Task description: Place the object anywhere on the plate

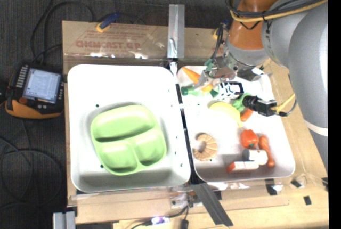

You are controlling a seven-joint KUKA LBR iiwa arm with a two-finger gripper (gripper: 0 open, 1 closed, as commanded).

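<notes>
A light green divided plate [128,137] lies in the left white bin [77,116], nothing on it. My gripper [216,74] is low over the far left corner of the right bin [224,135], under the orange wrist band. Just beside it lie an orange piece [191,75], a green piece [193,90] and a black-and-white patterned item [229,89]. The wrist hides what is directly beneath it. I see nothing clearly held.
The right bin also holds a yellow piece [226,111], a ringed pastry [205,146], an orange-red pepper [249,138], an orange stick [266,149] and a white-and-red item [250,161]. A handheld pendant [37,87] lies left of the bench.
</notes>
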